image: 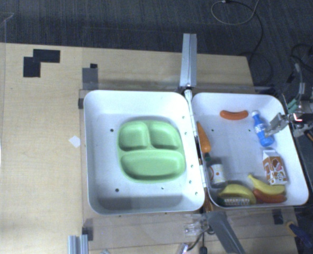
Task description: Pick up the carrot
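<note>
- Nearest you, along the lower wall of the right bin [303,180], you see a yellow banana [265,184] lying across a red item [267,197], and to their left a second yellow fruit [237,190] resting on a dark, striped object that is too small to name.
- Just left of those, a small can [216,173] with a white label stands near the divider between the two bins.
- Your carrot [203,139] lies in the right bin against its left wall, long axis running up and down the view, orange body above and its dark green end pointing toward the can. Nothing touches it.
- A small carton [274,169] with brown and white print stands near the right wall, just above the banana.
- A blue bottle [260,129] lies tilted in the upper right part of that bin, and a sausage [234,114] lies well to its left near the top wall.
- The claw [277,121] reaches in from the right edge and sits just beside the blue bottle's upper end, well apart from the carrot. You cannot tell from this angle whether it is spread or pressed together, and nothing visibly sits in it.
- The left bin [95,157] holds a green divided plate [150,150] with three compartments, set near its middle.
- Both bins rest on the pale wooden table [34,157], which carries black square markings near its upper left.
</note>
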